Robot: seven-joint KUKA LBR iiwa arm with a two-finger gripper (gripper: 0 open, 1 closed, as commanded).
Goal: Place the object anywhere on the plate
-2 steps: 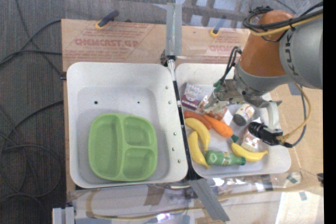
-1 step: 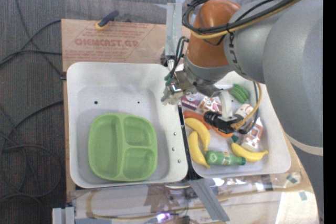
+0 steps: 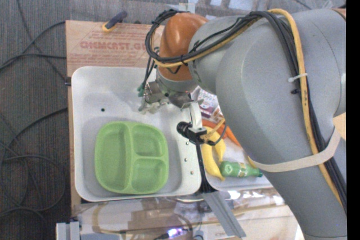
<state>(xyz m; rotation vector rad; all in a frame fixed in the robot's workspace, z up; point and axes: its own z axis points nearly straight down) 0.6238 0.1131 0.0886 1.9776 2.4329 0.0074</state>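
Lying in the left bin (image 3: 84, 87), green plate (image 3: 131, 157); right bin's banana (image 3: 212, 159), bottle (image 3: 239, 169) (gripper (image 3: 151, 103) state untellable).

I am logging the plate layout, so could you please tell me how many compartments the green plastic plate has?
3. The green plastic divided plate in the left white bin has one long compartment along its left side, and two smaller ones on its right: upper and lower.

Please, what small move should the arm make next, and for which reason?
Probably travel right and down to the right bin to pick an object. The end effector hovers over the left bin, above the green plate, with nothing seen between its fingers. The banana and green bottle lie there.
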